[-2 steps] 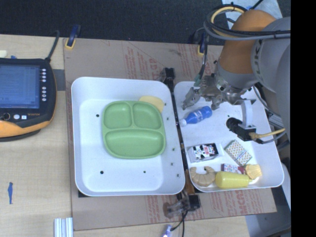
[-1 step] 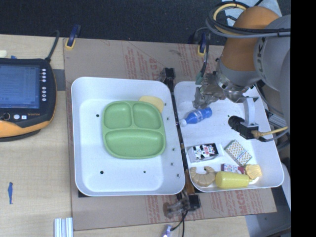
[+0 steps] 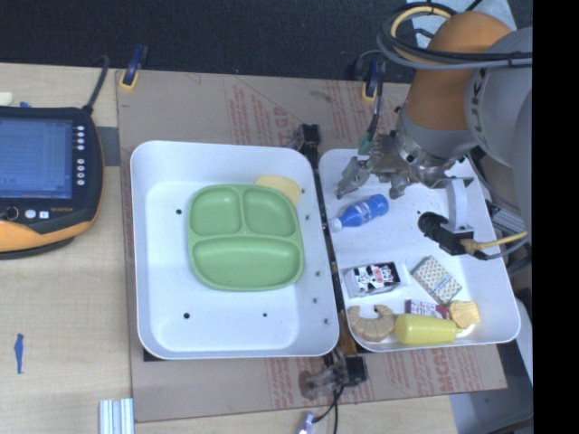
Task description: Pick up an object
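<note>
Gripper (image 3: 373,177): I am seeing it hovering with fingers spread, gripping nothing | blue bottle (image 3: 362,212): lying in the right bin (image 3: 493,287) just below the gripper, toward the camera | axis: running slantwise, cap end pointing toward the bins' divider.

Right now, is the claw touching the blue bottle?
Apart. In the camera view the claw hangs above and behind the blue bottle, and a strip of white bin floor shows between its fingertips and the bottle.
</note>
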You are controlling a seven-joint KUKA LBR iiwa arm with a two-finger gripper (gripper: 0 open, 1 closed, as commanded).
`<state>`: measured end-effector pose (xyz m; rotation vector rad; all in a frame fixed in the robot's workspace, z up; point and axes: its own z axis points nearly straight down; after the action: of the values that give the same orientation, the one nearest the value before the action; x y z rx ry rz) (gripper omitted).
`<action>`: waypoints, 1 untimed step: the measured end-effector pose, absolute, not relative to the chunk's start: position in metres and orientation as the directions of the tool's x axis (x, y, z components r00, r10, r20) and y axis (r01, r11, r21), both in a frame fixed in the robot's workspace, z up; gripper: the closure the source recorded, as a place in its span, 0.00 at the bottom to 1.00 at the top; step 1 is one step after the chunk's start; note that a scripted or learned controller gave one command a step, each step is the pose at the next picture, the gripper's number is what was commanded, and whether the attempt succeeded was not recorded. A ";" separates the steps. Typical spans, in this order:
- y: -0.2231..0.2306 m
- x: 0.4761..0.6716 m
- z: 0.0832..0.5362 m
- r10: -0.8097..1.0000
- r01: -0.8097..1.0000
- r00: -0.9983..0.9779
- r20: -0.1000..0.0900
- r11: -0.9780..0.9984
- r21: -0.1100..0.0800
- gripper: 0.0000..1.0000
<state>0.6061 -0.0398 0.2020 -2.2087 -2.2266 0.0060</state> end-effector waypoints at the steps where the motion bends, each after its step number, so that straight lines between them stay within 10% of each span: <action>1: -0.095 0.635 0.117 1.000 1.000 -0.003 -0.001 0.003 -0.006 0.00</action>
<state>0.6346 -0.0953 0.1175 -2.2158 -2.2220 0.0084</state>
